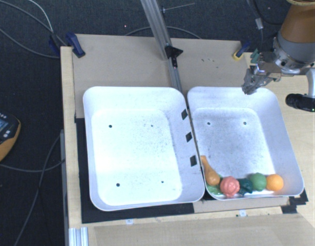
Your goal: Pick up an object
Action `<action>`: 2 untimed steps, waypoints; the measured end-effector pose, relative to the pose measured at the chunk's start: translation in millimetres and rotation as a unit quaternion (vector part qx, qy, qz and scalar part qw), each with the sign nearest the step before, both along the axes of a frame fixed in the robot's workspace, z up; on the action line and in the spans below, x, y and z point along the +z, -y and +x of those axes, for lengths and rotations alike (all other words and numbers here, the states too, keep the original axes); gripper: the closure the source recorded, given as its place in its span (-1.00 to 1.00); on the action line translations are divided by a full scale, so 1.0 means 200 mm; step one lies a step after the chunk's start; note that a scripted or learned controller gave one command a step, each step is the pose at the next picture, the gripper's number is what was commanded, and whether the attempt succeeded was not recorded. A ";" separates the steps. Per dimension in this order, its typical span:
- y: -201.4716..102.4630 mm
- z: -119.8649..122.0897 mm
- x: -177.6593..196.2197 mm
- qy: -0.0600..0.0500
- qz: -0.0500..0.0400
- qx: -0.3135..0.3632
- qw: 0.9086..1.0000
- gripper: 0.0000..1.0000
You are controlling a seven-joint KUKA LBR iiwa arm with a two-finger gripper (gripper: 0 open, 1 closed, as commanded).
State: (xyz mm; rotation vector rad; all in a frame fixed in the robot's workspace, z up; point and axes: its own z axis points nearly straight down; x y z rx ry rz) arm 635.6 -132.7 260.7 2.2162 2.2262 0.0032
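Observation:
Along the front wall of the right bin [280, 118] lies a row of small toys: an orange carrot-like piece [209, 171], a pink ball [229, 185], a dark teal piece [246, 186], a green ball [258, 181] and an orange ball [274, 182]. My gripper [249, 87] hangs over the back rim of that bin, far from the toys, pointing down with nothing seen in it.
The left bin [96, 137] sits beside the right one, joined by black clips [188, 136]. A slanted metal pole [158, 24] rises behind the bins. Blue and yellow clamps [75, 44] hold the board's back corners. Cables lie on the dark floor at left.

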 end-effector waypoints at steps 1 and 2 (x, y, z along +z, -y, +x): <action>-0.23 -0.02 0.02 0.000 0.000 0.000 1.000 1.00; -0.51 -0.05 0.04 0.000 0.000 0.000 1.000 1.00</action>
